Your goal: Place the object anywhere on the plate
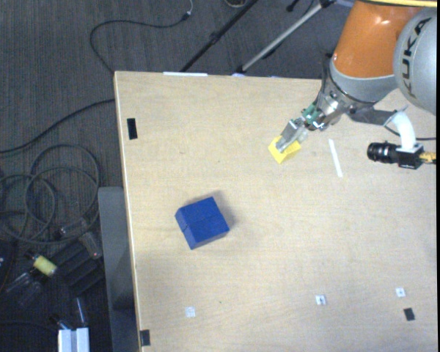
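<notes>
A: Looking at the gripper [292, 139] at far right — closed around anything?
B: Its 2 fingers sit against a small yellow object [284, 151] on the table [279, 270]; whether they clamp it, I cannot tell.
A: Else?
B: 1 blue block [202, 221], well apart, nearer and left.

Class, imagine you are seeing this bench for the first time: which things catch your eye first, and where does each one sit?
The blue block stands out most, lying alone on the pale bench top, left of centre. Next comes the big grey arm with its orange band, reaching in from the upper right. Its gripper angles down onto a small yellow object on the board, in the upper middle.
</notes>
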### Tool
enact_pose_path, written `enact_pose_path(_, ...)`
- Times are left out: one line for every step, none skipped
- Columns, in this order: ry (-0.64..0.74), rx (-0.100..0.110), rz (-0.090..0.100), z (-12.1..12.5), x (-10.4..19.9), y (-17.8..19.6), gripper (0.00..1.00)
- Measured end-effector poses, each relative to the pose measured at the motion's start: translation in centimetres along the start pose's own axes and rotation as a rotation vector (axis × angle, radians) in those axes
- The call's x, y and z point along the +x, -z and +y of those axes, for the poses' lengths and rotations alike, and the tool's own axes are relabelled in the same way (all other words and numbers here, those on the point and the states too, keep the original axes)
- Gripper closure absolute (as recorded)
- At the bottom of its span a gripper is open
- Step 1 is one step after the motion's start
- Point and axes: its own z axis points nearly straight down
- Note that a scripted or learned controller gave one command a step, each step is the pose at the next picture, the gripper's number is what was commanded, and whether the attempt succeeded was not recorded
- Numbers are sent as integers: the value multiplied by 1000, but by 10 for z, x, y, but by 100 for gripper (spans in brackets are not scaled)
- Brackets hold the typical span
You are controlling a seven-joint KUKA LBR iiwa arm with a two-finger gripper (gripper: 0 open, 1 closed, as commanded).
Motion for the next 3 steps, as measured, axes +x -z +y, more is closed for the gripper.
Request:
enact_pose_path(116, -1, 0, 78, 50, -4, 100)
enact_pose_path(-427, 1, -2, 71, 39, 16, 100)
enact_pose_path(-382, 3, -1, 56, 16, -65, 100)
